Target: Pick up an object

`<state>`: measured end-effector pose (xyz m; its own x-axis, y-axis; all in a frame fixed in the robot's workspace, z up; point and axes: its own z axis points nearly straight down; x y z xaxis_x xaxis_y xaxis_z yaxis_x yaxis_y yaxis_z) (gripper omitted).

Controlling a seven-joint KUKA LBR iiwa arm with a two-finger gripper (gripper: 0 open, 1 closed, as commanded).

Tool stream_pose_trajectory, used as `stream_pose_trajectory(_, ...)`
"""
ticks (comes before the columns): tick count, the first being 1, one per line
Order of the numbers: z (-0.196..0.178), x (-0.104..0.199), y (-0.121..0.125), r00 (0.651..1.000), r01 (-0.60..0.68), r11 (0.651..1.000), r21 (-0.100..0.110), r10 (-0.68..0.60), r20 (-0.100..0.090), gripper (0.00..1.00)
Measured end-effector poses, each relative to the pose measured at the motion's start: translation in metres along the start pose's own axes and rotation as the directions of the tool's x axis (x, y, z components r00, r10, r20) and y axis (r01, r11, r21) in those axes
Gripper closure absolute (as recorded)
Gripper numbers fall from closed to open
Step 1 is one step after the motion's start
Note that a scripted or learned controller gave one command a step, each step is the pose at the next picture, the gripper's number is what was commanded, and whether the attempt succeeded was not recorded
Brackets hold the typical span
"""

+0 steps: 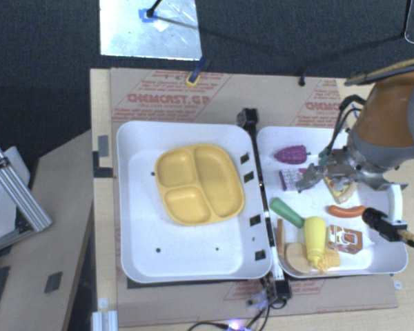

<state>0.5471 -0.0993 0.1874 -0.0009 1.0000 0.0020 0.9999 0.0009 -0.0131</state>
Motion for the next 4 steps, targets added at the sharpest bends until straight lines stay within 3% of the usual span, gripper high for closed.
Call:
stream_pose_trajectory(1,-0.007,0.000,0.003,1.000,0.002,1.000,-0.015,-0.002,0.002,0.00)
stream_pose_trajectory(3,0.098,0.005,0.010,1.000,-0.001,1.000,-0.017,0.002,0.001,0.00)
stream_pose_trajectory(4,0.098,0.003,0.014,1.000,-0.003,1.000,-0.025,0.003,0.005,0.00)
